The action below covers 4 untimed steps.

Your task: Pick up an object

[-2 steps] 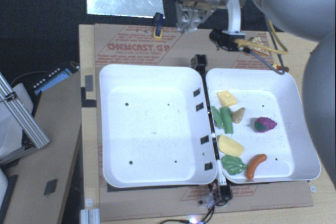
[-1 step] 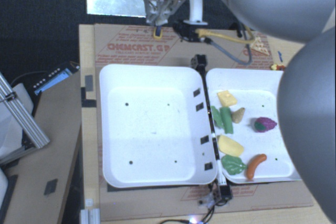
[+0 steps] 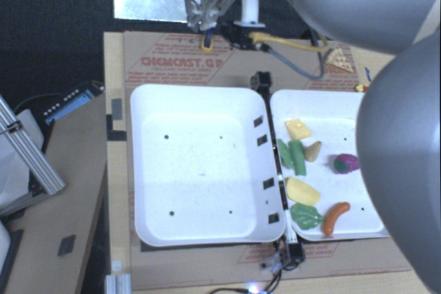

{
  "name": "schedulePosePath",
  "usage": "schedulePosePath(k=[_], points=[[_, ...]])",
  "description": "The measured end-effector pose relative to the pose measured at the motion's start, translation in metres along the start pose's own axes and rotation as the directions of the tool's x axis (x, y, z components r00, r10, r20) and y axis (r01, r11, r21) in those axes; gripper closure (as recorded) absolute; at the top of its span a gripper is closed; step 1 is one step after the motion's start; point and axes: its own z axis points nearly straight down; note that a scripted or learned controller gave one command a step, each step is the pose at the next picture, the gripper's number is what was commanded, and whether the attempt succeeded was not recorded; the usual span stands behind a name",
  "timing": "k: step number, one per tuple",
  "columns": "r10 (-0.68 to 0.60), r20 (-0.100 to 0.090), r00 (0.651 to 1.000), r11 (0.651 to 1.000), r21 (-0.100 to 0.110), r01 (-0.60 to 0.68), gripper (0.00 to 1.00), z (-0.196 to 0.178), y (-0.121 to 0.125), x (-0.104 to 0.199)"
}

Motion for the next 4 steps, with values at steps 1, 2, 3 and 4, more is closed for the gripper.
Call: schedulePosePath(k=[1,2,3,4], points=[[-0.001,-0.004,1.0,1.0,-0.011,0.001,1.0,-0.117,-0.019,-0.001],[0.01,0.003,1.0,1.0,0.0,-0.01,1.0,-0.109,-0.036,-0.081],[-0.006,0.001,1.0,1.0,0.01,0.006,1.0,-0.028,-0.04,0.005],[0.009,0.003,1.0,1.0,0.002,-0.009,1.0,-0.021,-0.026,-0.061]])
